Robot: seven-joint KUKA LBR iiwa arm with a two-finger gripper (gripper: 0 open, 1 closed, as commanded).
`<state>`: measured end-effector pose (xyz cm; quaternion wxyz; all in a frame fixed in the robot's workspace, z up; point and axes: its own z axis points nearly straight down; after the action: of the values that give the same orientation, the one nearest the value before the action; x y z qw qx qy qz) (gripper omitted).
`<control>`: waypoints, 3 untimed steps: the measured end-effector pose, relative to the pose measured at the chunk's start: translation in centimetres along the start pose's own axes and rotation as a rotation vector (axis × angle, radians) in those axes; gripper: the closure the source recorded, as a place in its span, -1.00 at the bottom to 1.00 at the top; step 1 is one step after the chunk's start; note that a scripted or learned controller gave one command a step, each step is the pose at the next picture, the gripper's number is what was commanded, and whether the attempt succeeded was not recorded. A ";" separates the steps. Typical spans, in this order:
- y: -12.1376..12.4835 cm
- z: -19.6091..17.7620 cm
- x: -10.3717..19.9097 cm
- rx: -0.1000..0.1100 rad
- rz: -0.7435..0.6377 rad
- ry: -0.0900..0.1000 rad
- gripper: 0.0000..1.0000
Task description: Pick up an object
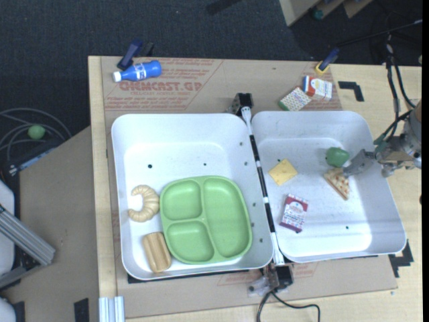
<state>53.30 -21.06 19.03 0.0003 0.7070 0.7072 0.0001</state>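
1. I see the gripper point(360, 163) low over the right edge of the right bin point(375, 243), reaching in from the right; its tip sits just beside the green ball point(337, 157) and above the waffle-patterned wedge point(338, 182).
2. I cannot tell how the gripper is set: its tip is too small and blurred from here, and nothing shows plainly between its parts.
3. In the right bin I count four candidates for a pick: the green ball near the far right, the waffle-patterned wedge just below it, a yellow block point(283, 172) towards the middle, and a red-and-white packet point(293, 213) nearer the front.
4. In the left bin point(174, 139) I see a green divided tray point(204, 218) with three compartments, a pale croissant point(143, 202) touching its left edge, and a tan bread piece point(156, 251) at the front left corner.
5. On the bench point(201, 79) behind the bins lie a blue-and-white bottle point(137, 71) on its side and two small cartons point(306, 93) near the right bin's back rim.
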 end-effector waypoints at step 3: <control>5.2 8.3 6.2 0.002 -0.002 0.003 1.00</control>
<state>58.51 -14.88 10.75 -0.0014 0.7064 0.7078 0.0004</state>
